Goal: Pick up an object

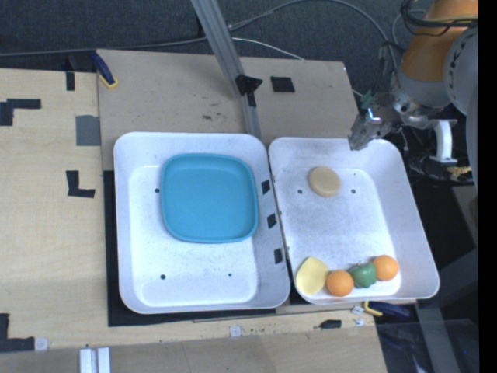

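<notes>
The claw (362, 134) hangs over the far right corner of the right bin (411, 208), whether spread or pressed together I cannot tell, while a tan round object (324, 181) lies apart in that bin's far half and a blue plate (208, 196) fills the left bin (140, 286).

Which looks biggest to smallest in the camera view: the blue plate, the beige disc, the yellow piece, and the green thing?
1. Blue plate, by far the largest.
2. Beige disc and yellow piece: too alike to rank.
3. Green thing, smallest, partly hidden between two orange balls.
</notes>
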`<state>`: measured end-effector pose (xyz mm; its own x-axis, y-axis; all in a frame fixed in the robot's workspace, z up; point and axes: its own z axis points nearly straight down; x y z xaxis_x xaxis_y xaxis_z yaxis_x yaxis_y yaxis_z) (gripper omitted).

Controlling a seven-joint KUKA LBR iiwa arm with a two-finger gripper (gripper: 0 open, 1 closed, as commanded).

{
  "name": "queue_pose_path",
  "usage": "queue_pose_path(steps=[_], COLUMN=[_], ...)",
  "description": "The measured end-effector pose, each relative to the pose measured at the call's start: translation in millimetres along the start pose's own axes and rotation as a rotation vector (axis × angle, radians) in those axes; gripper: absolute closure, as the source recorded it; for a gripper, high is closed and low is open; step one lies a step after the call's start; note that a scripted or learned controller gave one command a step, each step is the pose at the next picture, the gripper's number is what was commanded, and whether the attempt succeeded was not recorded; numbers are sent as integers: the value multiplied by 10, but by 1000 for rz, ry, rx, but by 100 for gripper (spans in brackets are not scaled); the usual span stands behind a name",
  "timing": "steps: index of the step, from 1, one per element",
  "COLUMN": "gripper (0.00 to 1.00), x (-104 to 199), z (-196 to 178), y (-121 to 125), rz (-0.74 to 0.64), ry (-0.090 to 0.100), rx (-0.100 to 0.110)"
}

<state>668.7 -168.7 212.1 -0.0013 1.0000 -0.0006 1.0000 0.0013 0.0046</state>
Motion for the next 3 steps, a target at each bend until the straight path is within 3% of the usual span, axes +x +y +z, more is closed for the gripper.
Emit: queue_pose_path(steps=[1,3], gripper=[100,100], x=[1,937], z=[-402,-365], y=[8,-33], rz=[1,-2], ry=[0,1], rx=[1,5])
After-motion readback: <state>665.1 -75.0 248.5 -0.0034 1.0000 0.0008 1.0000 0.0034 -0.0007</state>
